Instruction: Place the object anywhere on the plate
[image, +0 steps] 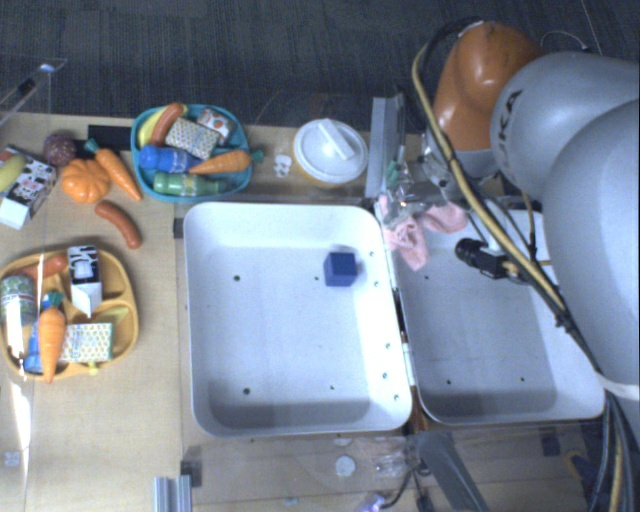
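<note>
We see a small blue cube (341, 268) resting on the floor of the left bin (250, 390), in its upper right part, near the wall shared with the right bin (500, 390). The cube is about as wide as it is long, so it has no clear long axis; its edges sit slightly turned against the bin walls. The gripper (405, 200) hangs over the top left corner of the right bin, well apart from the cube, and a pink, crumpled thing (420, 232) lies right below it. We cannot tell the gripper's state. Behind the bins we see a white round lid (331, 150) and a blue bowl of toy food (190, 150).
</note>
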